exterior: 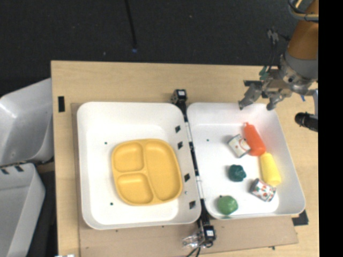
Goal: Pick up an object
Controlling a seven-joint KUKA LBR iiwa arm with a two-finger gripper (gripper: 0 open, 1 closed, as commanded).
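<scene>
Gripper [259, 101] hangs at the 1 o'clock corner of the frame, over the far rim of the right-hand shallow white plastic bin [211, 123]; its two fingers [245, 101] are splayed wide apart with nothing between them. Judged step: approach, before any descent, with no object yet singled out. Candidates all lie in the right bin: a long orange carrot-shaped toy [254, 138] nearest the gripper, at its 6 o'clock, touching a small white and grey block [238, 145] at its 9 o'clock side and meeting a yellow corn-like cylinder [269, 168] end to end. Further toward 6 o'clock sit a dark teal lumpy piece [237, 172], a small printed can on its side [262, 190], and a round green ball-like toy [227, 204] close to the near rim. The left-hand white bin [91, 143] carries a yellow three-compartment plastic plate [146, 171], well apart from the arm. The next move likely calls for a travel toward 6 o'clock and a straight drop. The teal piece has the most open floor around it, so looks the easier target; the carrot trio is crowded, and the green toy and can sit near walls, which could foul a finger. Pale wood counter [118, 82] beyond the bins is bare.
</scene>
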